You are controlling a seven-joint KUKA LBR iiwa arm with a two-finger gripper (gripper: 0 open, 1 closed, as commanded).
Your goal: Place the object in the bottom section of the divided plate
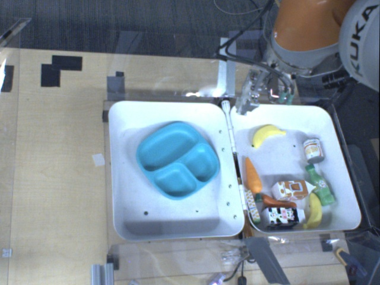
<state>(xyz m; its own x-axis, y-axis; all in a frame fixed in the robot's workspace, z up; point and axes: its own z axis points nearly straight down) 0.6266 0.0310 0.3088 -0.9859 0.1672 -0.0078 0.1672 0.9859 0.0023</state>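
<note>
The blue plate (178, 158) sits in the left bin (127, 218), and all three of its hollow parts look bare, so nothing has been put in it yet. The job looks like it is right at the start. The part of the plate nearest the bottom of the view, the one that must get the object, has nothing in it. The things to pick from all lie in the right bin (338, 129): a yellow banana (267, 134) near the top, a small jar (313, 149), an orange carrot (253, 176), a little milk carton (290, 189), a green bottle (319, 184), a black and white pack (281, 217) and a second banana (314, 211). I cannot tell which one is meant to go on the plate. The end effector (254, 95) hangs above the top left corner of the right bin, near the wall between the two bins. I cannot tell how it is set, and I see nothing in it. So what is left is to go down, grab one thing, carry it over the wall and set it in the bottom part of the plate. The plate looks like smooth, hard plastic with rounded edges and low walls between its parts. The bins are white and smooth. The tabletop (53, 177) is pale wood. The bananas are curved and look smooth, and the carrot is long and thin.
</note>
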